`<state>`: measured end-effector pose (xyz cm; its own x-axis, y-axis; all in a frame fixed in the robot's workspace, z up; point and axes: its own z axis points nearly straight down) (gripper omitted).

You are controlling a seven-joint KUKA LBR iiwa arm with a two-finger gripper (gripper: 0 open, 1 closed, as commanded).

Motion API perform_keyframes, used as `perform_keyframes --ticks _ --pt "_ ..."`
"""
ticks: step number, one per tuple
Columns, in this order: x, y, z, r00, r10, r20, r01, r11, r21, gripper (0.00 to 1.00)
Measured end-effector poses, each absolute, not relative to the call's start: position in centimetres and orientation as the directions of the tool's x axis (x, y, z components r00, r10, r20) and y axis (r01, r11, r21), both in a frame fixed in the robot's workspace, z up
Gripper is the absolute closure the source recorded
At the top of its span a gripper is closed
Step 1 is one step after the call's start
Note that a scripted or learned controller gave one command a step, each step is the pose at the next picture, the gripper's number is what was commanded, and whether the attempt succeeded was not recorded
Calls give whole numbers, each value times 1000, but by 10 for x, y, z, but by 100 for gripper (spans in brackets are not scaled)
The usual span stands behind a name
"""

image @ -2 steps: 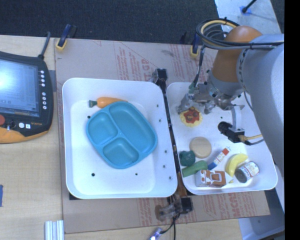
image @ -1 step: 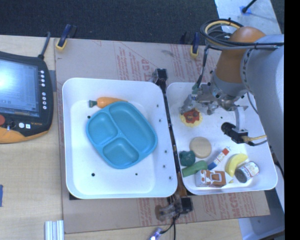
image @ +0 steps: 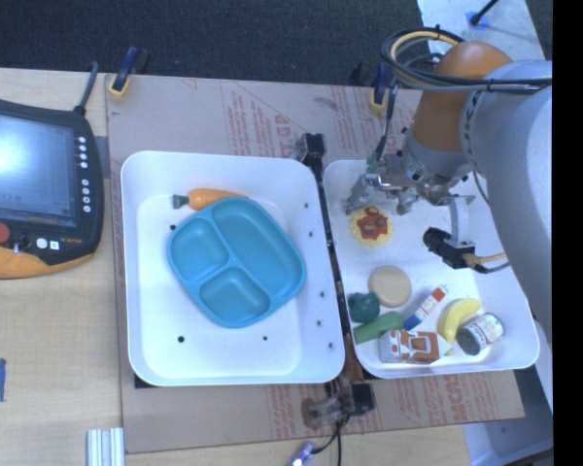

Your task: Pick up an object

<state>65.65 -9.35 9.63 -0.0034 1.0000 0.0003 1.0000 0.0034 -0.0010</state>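
Gripper (image: 381, 194) hovers over right bin (image: 525, 352), near small yellow-red disc (image: 372, 225); jaws' state unclear; nothing picked yet; grasp and lift remain.

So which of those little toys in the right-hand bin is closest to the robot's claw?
The round yellow piece with the red topping. It lies just below the gripper, at the far end of the right bin, while the tan disc and the others sit farther toward the near end.

the left bin (image: 146, 357) has bare floor all round the blue divided plate (image: 235, 262), with an orange carrot (image: 212, 198) just beyond it. the right bin (image: 521, 355) is crowded along its near edge; open floor lies right of the round biscuit (image: 390, 284).
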Motion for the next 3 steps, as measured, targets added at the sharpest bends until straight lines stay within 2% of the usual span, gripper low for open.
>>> perform_keyframes --ticks 1,3 --pt "637 -100 91 -3 1000 0 1000 3 -5 0" --pt "656 -93 92 -4 1000 0 1000 4 -2 0"
